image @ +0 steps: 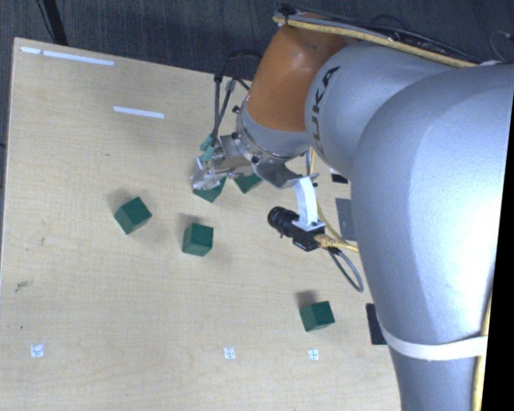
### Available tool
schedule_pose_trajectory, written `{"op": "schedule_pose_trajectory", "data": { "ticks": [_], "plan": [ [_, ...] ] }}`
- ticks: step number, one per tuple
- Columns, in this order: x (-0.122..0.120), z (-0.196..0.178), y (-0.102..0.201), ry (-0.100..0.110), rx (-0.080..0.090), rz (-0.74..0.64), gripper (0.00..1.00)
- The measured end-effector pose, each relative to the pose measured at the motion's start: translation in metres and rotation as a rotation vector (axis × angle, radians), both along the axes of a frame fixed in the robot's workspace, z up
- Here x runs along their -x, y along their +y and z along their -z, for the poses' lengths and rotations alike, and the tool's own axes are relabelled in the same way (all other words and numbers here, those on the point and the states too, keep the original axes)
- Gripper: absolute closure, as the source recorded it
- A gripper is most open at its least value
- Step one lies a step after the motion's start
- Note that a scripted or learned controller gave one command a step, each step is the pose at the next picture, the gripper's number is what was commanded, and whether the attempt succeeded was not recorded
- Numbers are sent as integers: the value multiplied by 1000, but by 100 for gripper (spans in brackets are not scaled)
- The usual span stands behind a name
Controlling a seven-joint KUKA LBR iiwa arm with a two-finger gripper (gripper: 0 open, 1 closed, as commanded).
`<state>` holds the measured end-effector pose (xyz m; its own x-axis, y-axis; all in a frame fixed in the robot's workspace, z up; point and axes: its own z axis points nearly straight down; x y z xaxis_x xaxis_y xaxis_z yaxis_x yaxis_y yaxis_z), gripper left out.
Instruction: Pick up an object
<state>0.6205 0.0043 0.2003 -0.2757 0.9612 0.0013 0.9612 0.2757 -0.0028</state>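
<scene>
Several green cubes lie on the tan bench surface. One cube sits at the left, another just right of it, and a third lower right. My gripper hangs below the orange band of the arm, near the middle of the upper surface. A green cube lies directly beneath its tip, partly covered by it. Another green cube peeks out just to the right, under the wrist. The arm's body hides the right side of the surface.
A black cable connector and its yellowish cable dangle from the wrist over the surface. A white strip is marked at the upper left. Small white markers dot the front. Dark floor surrounds the bench.
</scene>
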Motion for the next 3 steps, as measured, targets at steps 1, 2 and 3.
{"op": "schedule_pose_trajectory", "data": {
  "ticks": [1,2,3],
  "plan": [
    [15,9,-66,2,0,-16,100],
    [14,-1,-65,4,0,-21,100],
    [14,-11,-65,6,0,-26,100]
  ]
}}
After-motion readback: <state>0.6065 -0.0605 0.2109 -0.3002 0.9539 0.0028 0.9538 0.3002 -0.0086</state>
